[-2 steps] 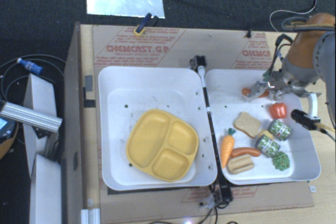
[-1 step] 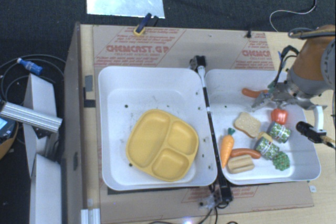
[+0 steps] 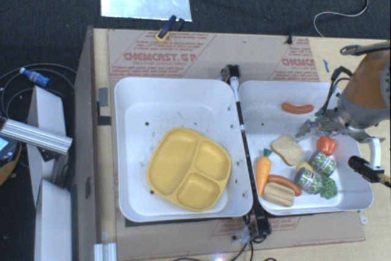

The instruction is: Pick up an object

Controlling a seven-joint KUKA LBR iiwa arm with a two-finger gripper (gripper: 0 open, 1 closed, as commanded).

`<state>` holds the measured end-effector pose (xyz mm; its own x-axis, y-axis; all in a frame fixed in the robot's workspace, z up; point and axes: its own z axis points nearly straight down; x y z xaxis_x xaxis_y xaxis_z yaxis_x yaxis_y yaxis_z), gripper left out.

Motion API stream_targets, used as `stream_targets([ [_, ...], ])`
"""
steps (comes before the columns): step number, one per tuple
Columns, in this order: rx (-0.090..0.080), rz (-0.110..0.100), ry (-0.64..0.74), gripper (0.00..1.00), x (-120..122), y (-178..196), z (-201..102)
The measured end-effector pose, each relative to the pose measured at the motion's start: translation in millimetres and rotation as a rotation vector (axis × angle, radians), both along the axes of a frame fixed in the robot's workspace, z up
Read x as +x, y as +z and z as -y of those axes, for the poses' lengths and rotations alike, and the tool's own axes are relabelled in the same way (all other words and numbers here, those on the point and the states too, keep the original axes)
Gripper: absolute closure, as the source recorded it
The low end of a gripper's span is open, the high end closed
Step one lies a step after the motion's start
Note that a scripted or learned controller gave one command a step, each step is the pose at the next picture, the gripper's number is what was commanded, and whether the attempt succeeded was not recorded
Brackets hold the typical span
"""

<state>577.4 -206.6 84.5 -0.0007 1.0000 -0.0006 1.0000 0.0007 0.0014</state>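
Observation:
The right bin (image 3: 256, 98) holds several toy foods. There is an orange sausage (image 3: 297, 109) at the back, a bread slice (image 3: 287, 149) in the middle, and a carrot (image 3: 263, 173) by the left wall. A hot dog (image 3: 280, 189) lies at the front. Two green-labelled cans (image 3: 322, 162) (image 3: 308, 178), a red pepper (image 3: 327, 144) and a broccoli piece (image 3: 330, 188) crowd the right side. My gripper (image 3: 319, 126) hangs low over the bin, just behind the red pepper and right of the bread, touching neither as far as I can see.
The left bin (image 3: 131, 101) contains a yellow divided plate (image 3: 189, 168). A black rail (image 3: 241, 125) runs between the bins. The arm's orange band (image 3: 366, 79) overhangs the right bin's far right corner, and a black part (image 3: 366, 168) juts over its right rim.

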Motion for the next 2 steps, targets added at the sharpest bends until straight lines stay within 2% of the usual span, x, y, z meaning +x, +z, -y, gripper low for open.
stream_targets([
  [1, -0.001, 0.003, 0.001, 1.00, 1.2, 10.9, 0.0],
  [2, 0.000, 0.003, 0.001, 0.00, 1.1, 10.9, 0.0],
])
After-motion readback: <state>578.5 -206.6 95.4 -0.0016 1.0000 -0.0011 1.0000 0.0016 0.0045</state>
